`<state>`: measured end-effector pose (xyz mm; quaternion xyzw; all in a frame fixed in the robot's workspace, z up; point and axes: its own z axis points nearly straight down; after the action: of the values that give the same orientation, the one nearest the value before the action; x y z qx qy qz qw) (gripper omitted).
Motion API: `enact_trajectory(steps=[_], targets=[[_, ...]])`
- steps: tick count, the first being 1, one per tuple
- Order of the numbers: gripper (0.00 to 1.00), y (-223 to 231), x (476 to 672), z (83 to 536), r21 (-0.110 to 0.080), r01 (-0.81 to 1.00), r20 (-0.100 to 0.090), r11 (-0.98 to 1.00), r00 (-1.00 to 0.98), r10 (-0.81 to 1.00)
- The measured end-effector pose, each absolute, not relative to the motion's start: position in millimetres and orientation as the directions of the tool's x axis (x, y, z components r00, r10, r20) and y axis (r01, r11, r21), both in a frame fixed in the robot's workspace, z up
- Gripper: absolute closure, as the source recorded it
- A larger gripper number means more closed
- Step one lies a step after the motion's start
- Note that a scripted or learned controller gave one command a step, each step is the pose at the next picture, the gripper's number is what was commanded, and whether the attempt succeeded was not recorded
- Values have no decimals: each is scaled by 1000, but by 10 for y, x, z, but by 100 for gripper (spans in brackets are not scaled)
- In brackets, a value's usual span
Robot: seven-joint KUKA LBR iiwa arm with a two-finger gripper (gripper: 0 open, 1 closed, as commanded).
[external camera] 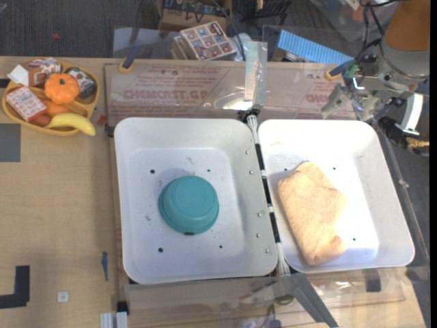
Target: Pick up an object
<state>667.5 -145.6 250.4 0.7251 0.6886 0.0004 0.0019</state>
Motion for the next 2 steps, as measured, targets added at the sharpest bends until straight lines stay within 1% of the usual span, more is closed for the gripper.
enact_trajectory(steps=[1,2], targets=[[0,-1219,5923,1664,0,992,0,-125,125,992],[0,-1840,5448,888,8,1000,-1,3,-3,1000]])
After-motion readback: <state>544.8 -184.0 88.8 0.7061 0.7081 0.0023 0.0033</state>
